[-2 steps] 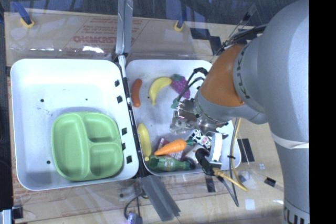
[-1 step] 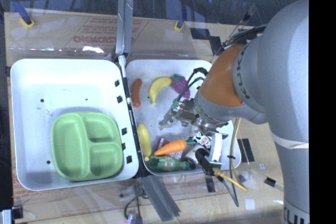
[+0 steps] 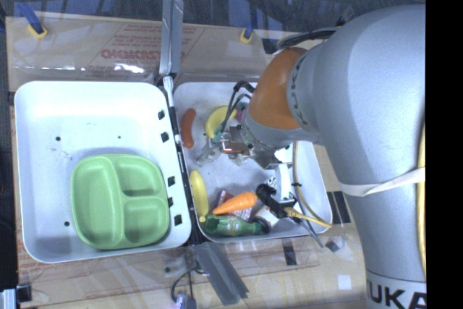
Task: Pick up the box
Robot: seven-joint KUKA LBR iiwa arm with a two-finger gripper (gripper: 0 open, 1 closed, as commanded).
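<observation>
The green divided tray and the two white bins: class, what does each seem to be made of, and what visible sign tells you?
Green divided tray: probably moulded plastic, matte, with rounded compartment ridges and an even colour.
White bins: likely thin formed plastic with a slight sheen, given the soft highlights and rounded corners.

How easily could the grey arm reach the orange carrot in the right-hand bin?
Probably yes. The carrot lies uncovered on top of the clutter in the same bin where the tool hangs, though a green bottle lies close beside it.
</observation>
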